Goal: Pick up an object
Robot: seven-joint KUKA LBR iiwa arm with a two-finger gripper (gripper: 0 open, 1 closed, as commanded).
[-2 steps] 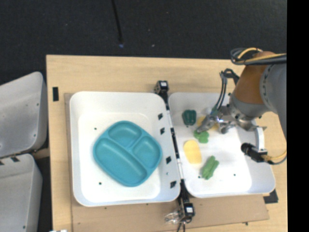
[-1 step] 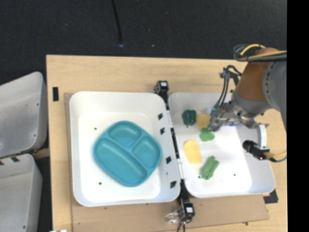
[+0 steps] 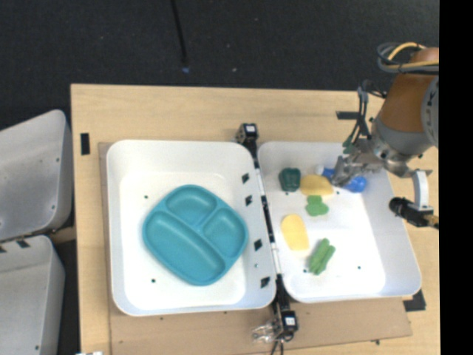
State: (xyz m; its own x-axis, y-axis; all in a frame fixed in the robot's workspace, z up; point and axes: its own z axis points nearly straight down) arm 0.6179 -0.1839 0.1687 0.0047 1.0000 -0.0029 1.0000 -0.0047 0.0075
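the main risk is a miss or a double grab: the blue piece [image 3: 356, 184] lies touching the yellow block [image 3: 318, 185] in the crowded top of the right bin [image 3: 399, 268], so a descent slightly off could nudge both aside. the gripper [image 3: 344, 170] hangs just over them; whether it is released or clenched, i cannot tell.

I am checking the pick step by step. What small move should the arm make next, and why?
Probably a short descent straight down. The gripper hovers in the right bin beside the blue object and the yellow piece; nothing is visibly between its fingers, so no grasp yet.
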